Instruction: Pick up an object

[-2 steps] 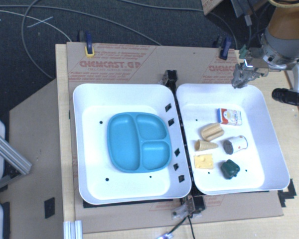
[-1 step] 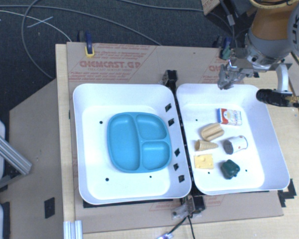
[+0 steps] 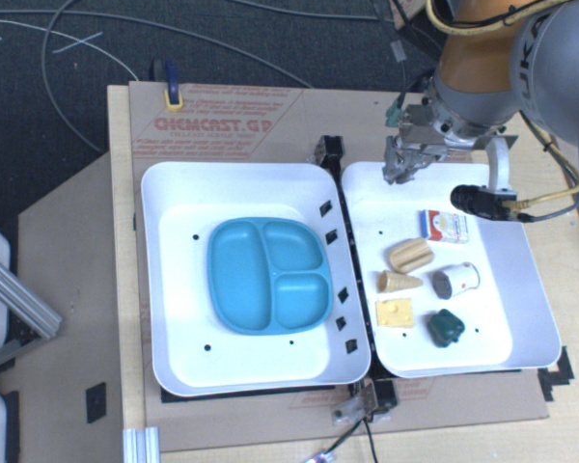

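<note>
White plastic frames the scene: two shallow bins sit side by side on a tan board, the left bin (image 3: 164,258) holding a light-blue compartment tray (image 3: 268,275), the right bin (image 3: 521,345) holding a scatter of small objects. The grey arm's two-finger gripper (image 3: 402,170) hangs above the right bin's far-left corner, nothing between its fingers; whether they stand wide or narrow cannot be told from this angle. The candidates lie nearer the camera and well apart from the tool: a small white, red and blue box (image 3: 444,226), a tan bread-like roll (image 3: 410,255) with a tan cone-shaped piece (image 3: 399,282) just beside it, a yellow square slab like cheese (image 3: 396,313), a grey-and-white cylinder (image 3: 457,280), and a dark green lump (image 3: 446,327). By the look of it, the task stands at the approach stage, with no object yet reached. The next move appears to call for travel toward the near side of the bin, a choice of one item, then a descent centred over it with the fingers clear of its neighbours.
</note>
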You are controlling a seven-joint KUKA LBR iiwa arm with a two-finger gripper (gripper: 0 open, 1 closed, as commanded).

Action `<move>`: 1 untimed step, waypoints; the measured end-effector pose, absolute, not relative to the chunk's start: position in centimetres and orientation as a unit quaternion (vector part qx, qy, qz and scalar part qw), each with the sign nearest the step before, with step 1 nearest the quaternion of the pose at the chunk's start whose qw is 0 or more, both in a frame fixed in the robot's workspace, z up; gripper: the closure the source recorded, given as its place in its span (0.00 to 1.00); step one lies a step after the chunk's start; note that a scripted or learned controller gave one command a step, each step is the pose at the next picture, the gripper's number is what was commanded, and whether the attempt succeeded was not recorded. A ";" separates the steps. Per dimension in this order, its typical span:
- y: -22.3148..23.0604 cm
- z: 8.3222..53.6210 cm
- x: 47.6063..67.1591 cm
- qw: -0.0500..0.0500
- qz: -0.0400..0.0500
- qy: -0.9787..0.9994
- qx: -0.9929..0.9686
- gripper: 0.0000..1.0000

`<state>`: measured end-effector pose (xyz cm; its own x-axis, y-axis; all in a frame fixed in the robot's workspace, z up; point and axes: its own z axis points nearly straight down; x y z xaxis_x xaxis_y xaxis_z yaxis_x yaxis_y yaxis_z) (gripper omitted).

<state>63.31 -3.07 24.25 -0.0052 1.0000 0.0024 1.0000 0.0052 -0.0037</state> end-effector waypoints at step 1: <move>2.2 22.9 62.3 0.002 0.000 -0.709 -0.705 1.00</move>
<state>62.31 2.17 22.93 -0.0053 1.0000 0.0028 1.0000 0.0053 -0.0041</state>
